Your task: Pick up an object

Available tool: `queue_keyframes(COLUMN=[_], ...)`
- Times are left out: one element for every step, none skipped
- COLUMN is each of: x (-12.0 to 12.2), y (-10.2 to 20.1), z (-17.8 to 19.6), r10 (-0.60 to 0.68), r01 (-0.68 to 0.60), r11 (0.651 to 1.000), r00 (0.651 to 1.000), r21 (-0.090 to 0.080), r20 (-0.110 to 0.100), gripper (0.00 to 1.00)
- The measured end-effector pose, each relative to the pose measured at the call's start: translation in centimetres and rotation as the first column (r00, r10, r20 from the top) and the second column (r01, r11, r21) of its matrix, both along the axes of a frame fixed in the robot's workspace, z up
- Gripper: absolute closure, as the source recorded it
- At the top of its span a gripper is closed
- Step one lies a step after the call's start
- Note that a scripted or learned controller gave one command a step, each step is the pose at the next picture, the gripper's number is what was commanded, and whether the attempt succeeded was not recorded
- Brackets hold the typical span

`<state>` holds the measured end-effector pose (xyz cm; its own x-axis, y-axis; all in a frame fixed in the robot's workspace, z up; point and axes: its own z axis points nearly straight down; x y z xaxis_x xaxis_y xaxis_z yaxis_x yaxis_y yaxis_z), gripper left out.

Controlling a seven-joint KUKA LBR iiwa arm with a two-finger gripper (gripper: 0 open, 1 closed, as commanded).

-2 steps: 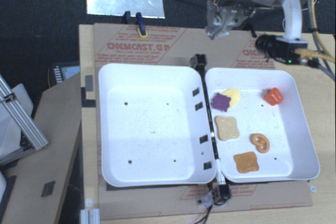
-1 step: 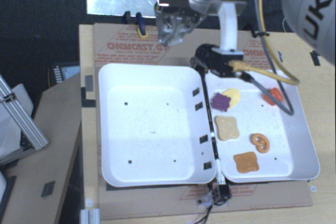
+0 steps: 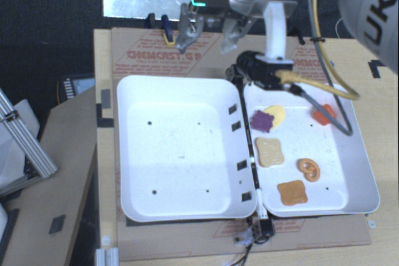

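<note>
My gripper (image 3: 209, 34) hangs high over the back edge of the bench, above the far rim of the left bin (image 3: 131, 134). Its two fingers (image 3: 187, 33) stand apart with nothing between them. In the right bin (image 3: 358, 187) lie several small things: a purple piece (image 3: 261, 122) against a yellow piece (image 3: 275, 113), a tan toast slice (image 3: 269, 152), an orange ring-shaped piece (image 3: 308, 169), a brown square piece (image 3: 292, 192) and a red-orange piece (image 3: 323, 114) near the cable.
A thick grey cable with a yellow one (image 3: 324, 93) sweeps across the back of the right bin. Blue and yellow clips (image 3: 167, 29) sit on the cardboard behind the left bin. A metal frame (image 3: 25, 140) stands at far left.
</note>
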<state>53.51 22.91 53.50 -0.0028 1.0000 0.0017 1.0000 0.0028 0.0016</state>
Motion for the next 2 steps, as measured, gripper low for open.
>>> queue_keyframes(x=[0.0,13.8], y=[0.1,-7.6], z=[1.1,-0.4], r10=[0.002,-0.012], r01=[-0.002,0.012], r11=[1.0,1.0], r00=[1.0,1.0], r21=[0.002,-0.005], r20=[0.002,0.001], gripper=[1.0,1.0])
